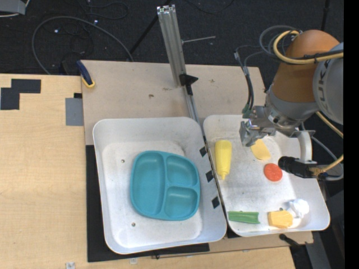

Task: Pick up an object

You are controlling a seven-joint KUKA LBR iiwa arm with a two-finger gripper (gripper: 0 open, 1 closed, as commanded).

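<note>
The two-finger grey gripper (253, 137) is positioned in the right white bin (314, 220), directly above a small yellow wedge-shaped block (261, 150); whether its fingers are parted cannot be told.

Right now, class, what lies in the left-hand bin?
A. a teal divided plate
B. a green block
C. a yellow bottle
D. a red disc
A: the teal divided plate lies in the left bin, while the red disc, yellow bottle and green block all lie in the right bin.
</note>
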